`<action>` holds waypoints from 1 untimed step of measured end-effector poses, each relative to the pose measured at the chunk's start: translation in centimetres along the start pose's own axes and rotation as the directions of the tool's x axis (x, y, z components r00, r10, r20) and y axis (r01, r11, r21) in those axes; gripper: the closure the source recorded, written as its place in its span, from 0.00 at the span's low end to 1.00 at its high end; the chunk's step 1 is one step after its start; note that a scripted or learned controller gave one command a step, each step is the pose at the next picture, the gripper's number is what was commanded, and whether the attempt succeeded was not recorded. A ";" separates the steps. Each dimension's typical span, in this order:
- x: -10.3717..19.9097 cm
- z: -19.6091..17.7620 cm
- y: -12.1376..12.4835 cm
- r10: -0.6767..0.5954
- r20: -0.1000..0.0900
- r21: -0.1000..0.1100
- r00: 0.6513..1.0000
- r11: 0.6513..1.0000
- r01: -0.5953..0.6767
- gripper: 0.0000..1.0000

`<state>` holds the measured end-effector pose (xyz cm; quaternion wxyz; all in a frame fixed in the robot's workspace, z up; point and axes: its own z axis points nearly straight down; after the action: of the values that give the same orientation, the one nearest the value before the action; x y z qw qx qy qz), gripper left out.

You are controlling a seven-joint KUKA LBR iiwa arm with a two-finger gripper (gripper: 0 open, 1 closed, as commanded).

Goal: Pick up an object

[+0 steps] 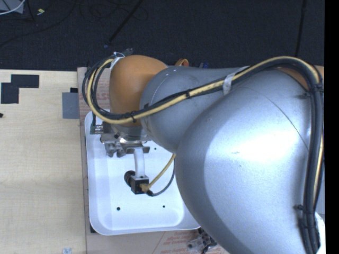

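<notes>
Grey arm looms closest, over the white bin — end effector apparently just above its floor; open or closed, cannot tell.

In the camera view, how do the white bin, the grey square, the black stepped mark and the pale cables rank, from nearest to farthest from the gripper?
1. white bin: directly below the gripper.
2. grey square: on the bench, just left of the bin.
3. black stepped mark: farther left, at the view's edge.
4. pale cables: in the top-left corner.
</notes>
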<state>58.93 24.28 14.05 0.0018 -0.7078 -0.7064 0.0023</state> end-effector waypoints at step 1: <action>0.0 5.7 3.5 -0.005 0.002 -0.001 1.000 1.000 0.005 1.00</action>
<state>62.40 24.28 8.37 0.0008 -0.7062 -0.7081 0.0028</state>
